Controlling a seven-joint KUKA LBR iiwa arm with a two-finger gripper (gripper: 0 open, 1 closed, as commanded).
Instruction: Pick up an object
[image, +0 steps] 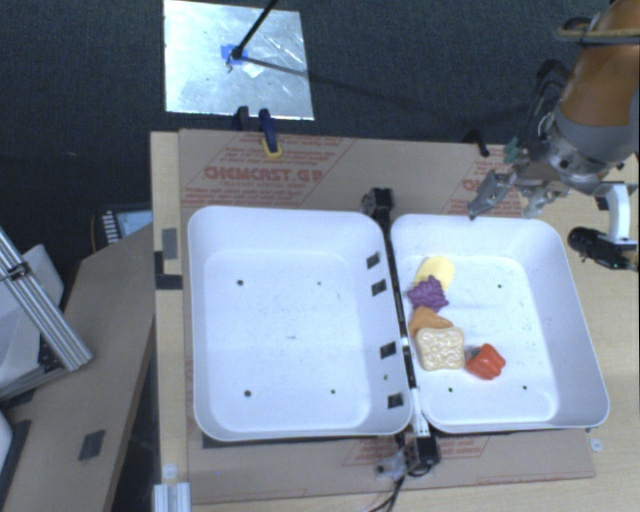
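Pincer above right bin rim, nothing gripped.

The pincer (507, 198) hung at the upper right of the frame, fingers spread, over the far edge of the right bin (560, 330). Five objects lay clustered at that bin's left side: yellow piece (436, 269), purple piece (428, 293), orange piece (424, 319), cracker (440, 348), red piece (486, 362).

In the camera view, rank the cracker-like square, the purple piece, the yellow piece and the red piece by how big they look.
1. Cracker-like square
2. Red piece, purple piece and yellow piece look too alike to rank.
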